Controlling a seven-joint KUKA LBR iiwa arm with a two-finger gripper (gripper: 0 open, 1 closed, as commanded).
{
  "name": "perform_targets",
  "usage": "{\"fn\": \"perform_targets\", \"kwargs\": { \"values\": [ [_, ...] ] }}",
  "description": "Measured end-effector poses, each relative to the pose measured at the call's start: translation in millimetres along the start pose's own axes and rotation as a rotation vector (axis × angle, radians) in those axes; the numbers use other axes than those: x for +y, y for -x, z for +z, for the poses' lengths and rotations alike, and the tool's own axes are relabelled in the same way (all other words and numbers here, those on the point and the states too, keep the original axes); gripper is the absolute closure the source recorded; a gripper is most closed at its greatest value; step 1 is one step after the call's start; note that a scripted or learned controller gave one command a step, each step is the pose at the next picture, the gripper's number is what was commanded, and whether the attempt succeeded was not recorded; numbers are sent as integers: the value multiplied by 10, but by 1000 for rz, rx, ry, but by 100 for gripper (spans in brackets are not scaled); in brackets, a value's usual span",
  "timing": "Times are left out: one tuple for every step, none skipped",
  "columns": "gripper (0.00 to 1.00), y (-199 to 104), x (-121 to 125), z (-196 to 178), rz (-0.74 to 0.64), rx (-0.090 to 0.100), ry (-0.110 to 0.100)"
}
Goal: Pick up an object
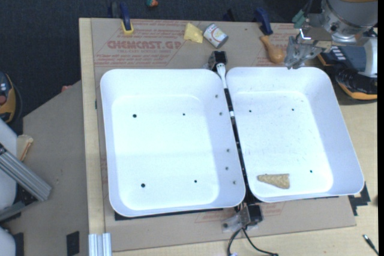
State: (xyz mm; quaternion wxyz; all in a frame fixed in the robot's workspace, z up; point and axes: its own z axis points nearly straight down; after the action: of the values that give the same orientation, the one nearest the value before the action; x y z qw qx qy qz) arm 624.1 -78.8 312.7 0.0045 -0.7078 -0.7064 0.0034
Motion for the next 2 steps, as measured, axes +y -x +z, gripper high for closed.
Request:
{"fn": "perform_targets", "kwargs": {
  "values": [
    [100, -82, -433, -391, -2, 0, 10],
    [100, -954, -309, 418, -10, 2, 1]
  ]
}}
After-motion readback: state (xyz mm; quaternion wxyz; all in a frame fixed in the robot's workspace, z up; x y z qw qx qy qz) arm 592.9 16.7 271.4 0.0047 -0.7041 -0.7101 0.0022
